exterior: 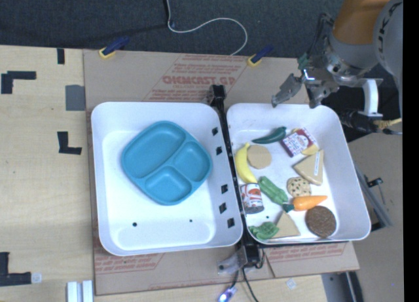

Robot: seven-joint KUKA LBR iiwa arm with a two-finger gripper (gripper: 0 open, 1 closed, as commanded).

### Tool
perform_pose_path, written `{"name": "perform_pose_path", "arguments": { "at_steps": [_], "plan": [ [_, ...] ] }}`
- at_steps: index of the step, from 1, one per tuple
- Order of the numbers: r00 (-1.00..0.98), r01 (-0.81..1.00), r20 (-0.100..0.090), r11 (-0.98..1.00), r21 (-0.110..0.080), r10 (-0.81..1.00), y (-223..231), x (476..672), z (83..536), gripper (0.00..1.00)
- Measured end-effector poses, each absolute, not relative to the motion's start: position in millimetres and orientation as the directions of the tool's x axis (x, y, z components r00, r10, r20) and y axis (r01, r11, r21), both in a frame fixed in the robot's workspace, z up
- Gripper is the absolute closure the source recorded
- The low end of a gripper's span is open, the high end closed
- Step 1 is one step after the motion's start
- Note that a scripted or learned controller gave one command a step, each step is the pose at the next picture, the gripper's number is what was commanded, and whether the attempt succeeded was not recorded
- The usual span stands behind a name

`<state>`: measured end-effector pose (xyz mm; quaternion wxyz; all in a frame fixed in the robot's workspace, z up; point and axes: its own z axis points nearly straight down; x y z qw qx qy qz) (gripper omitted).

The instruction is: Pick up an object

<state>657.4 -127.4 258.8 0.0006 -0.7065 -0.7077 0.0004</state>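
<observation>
While the arm (pixel 366 19) hangs above the far right corner, its gripper (pixel 300 92) sits over the right bin's (pixel 350 176) back rim, fingers spread apart with nothing between them. Beside it, the left bin (pixel 111 228) bears a blue divided plate (pixel 166 162). Toy food crowds the right bin: a banana (pixel 243 164), a round brown cookie (pixel 321 221), a carrot (pixel 308 202), a small can (pixel 253 198).

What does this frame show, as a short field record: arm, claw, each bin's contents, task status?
arm: reaches in from the right, above the right bin's far edge
claw: open, holds nothing, above the far rim
left bin: blue divided plate
right bin: toy food, including banana, carrot, small can, brown round cookie
task status: nothing picked up yet
</observation>
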Motion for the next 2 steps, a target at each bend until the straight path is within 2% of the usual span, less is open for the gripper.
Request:
{"name": "perform_pose_path", "arguments": {
  "at_steps": [1, 2],
  "plan": [
    [-0.006, 1.000, 0.004, 0.006, -0.011, 1.000, -58.5, 604.6, 197.0, 0.00],
    [-0.007, 1.000, 0.003, 0.007, -0.006, 1.000, 8.2, 561.1, 182.7, 0.00]
  ]
}}
